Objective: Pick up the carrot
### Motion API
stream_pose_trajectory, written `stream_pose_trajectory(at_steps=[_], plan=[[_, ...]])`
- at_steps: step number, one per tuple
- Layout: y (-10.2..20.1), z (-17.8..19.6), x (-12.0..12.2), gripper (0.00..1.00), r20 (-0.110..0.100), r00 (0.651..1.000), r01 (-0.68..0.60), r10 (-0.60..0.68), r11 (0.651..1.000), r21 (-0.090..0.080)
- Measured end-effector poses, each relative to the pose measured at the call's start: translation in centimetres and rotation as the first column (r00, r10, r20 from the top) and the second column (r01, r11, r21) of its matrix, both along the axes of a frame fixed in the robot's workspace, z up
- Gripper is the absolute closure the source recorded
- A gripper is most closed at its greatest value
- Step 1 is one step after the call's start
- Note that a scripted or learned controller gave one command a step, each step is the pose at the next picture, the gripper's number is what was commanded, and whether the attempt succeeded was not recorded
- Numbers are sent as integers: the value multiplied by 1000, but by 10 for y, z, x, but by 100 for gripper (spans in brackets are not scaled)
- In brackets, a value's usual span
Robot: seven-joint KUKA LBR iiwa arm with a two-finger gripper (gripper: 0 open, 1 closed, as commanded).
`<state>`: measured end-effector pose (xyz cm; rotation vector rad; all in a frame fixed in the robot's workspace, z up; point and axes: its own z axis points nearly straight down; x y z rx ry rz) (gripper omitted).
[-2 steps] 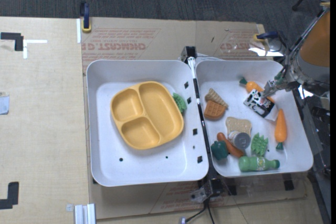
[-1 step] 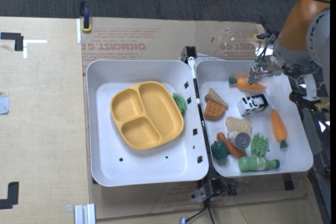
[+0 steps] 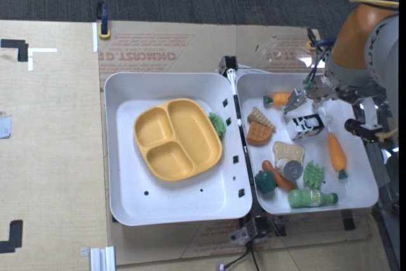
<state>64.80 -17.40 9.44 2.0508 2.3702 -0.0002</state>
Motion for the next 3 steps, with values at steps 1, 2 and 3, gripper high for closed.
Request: stream_pose_trajectory(at_steps=[1, 2, 3], plan=[[-45, -2, -69, 0, -5, 977, -211, 211, 977, 9], [-45, -1, -137, 0, -3, 982, -187, 187, 982, 8], [-47, -1, -155, 0, 1, 903, -430, 430, 903, 2]])
